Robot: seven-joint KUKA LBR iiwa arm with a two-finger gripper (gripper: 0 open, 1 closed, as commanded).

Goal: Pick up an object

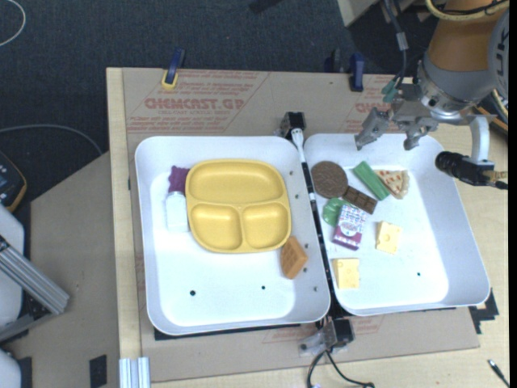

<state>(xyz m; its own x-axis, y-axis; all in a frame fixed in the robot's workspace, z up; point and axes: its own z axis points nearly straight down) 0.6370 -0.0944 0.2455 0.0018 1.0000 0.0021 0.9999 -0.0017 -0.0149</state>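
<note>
The gripper (389, 132) hangs above the far edge of the right bin (452, 241), its jaws spread apart with nothing between them, a stance that suits a descent onto one of the small items below. Those items cluster in the near-left part of that bin: a brown round disc (329, 178), a green bar (371, 179), a pizza slice toy (394, 182), a dark chocolate piece (359, 200), a purple-and-white packet (349, 224) and two yellow cheese pieces (388, 238). The left bin (161, 289) holds a yellow divided tray (238, 204), too broad for these jaws, so the likelier target sits on the right. Items touch, so a grasp may jostle neighbours.
</note>
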